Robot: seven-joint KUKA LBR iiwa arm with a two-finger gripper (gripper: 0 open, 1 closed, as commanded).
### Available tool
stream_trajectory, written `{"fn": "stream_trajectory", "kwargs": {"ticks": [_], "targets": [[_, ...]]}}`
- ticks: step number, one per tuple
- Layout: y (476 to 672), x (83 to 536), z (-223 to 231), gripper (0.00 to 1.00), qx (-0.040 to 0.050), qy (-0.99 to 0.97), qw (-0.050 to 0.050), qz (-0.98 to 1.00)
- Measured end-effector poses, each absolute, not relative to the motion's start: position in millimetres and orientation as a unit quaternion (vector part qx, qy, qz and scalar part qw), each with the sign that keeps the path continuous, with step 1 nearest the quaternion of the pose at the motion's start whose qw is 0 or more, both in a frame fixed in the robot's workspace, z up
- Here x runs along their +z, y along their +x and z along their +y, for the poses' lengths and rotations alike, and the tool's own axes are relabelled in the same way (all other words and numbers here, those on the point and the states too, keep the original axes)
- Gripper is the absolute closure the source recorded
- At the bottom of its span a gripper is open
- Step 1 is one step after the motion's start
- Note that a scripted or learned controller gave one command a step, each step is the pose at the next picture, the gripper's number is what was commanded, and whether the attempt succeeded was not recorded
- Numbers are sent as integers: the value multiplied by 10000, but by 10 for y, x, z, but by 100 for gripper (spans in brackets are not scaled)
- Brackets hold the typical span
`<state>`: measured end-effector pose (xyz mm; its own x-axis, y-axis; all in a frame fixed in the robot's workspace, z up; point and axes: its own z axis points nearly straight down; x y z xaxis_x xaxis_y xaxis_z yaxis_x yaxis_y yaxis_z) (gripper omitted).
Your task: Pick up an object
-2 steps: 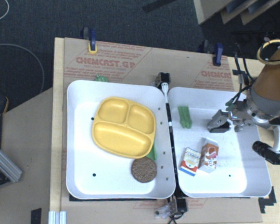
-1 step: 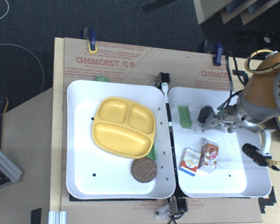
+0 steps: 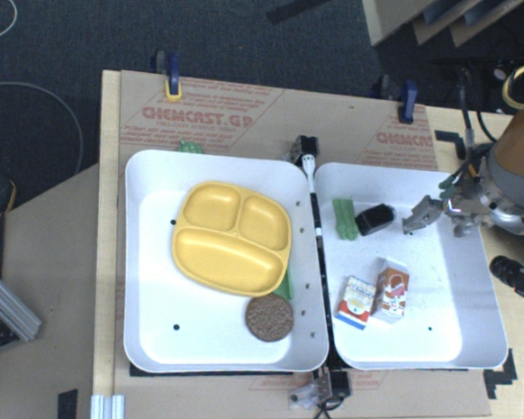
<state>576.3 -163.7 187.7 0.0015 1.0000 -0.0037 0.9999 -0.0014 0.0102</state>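
Observation:
In the right bin (image 3: 468, 347) lie a green block (image 3: 344, 217), a small black object (image 3: 374, 218) and two little cartons, one white and blue (image 3: 356, 301), the other red and brown (image 3: 392, 294). My gripper (image 3: 442, 218) hovers over the bin's upper right part, to the right of the black object and apart from it. Its fingers (image 3: 420, 215) are spread open and hold nothing. The left bin (image 3: 144, 267) holds a yellow divided plate (image 3: 233, 238) and a brown round disc (image 3: 270, 318) by the plate's lower right edge.
A green piece (image 3: 285, 285) pokes out from under the plate's right side. The black ridge (image 3: 314, 219) where the two bin walls meet runs between the bins. Clamps (image 3: 172, 75) hold the cardboard base at the back. Cables trail at the right.

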Motion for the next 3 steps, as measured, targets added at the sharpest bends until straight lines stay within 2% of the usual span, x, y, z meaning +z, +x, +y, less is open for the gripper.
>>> {"fn": "stream_trajectory", "kwargs": {"ticks": [1,2,3], "targets": [[5717,794,-1362,0,-12,7069,-35,7073],[5417,845,-1453,0,-11,7078,-23,7064],[5444,959,-1451,100,7,7077,9,7065]]}}
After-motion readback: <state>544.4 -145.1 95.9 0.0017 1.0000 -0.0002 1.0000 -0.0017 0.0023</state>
